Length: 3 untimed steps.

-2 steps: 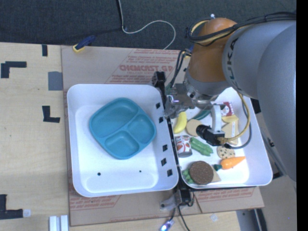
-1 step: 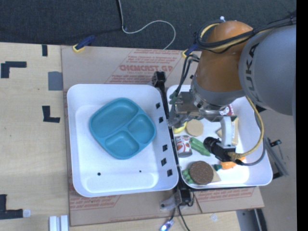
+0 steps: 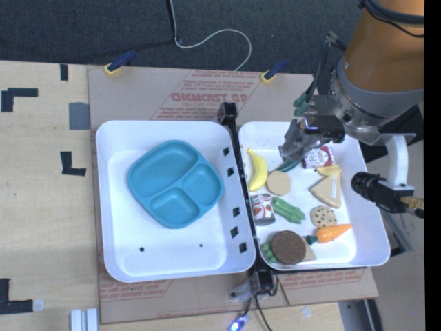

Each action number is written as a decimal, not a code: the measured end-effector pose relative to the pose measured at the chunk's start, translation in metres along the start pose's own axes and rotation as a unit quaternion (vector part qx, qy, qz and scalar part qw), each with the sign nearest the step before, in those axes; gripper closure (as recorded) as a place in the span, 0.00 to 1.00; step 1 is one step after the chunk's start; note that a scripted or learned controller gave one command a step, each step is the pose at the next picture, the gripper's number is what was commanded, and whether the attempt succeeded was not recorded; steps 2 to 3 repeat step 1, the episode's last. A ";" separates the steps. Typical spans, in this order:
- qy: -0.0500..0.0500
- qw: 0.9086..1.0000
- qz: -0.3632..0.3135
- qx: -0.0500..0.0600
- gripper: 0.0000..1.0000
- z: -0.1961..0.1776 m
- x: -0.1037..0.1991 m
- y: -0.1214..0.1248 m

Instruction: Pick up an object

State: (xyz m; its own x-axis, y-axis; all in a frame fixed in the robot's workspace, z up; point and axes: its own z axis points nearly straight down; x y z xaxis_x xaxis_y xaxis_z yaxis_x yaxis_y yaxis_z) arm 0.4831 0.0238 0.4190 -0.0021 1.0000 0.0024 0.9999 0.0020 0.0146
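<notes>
Two white bins sit side by side on the bench. The left bin has a blue plate in it, with three little sections. The plate lies a bit turned.

The right bin is full of toy food. A yellow banana lies near the wall between the bins. Just beside it is a round tan cookie. Below the banana is a small can, and next to the can lies a green pea pod. A cheese wedge sits toward the right side. Under it is a chip cookie, and an orange carrot lies just below that. A burger with a dark brown patty sits at the front edge of the bin. A small red and white packet lies near the back.

The big grey and orange arm reaches in from the right. Its gripper hangs low over the back of the right bin, above the tan cookie and next to the packet. I cannot tell how its hand is set, or if it has anything.
</notes>
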 end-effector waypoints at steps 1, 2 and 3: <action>0.000 1.000 -0.003 0.005 1.00 -0.049 0.059 0.002; 0.000 1.000 -0.003 0.005 1.00 -0.049 0.059 0.002; 0.000 1.000 -0.003 0.005 1.00 -0.049 0.059 0.002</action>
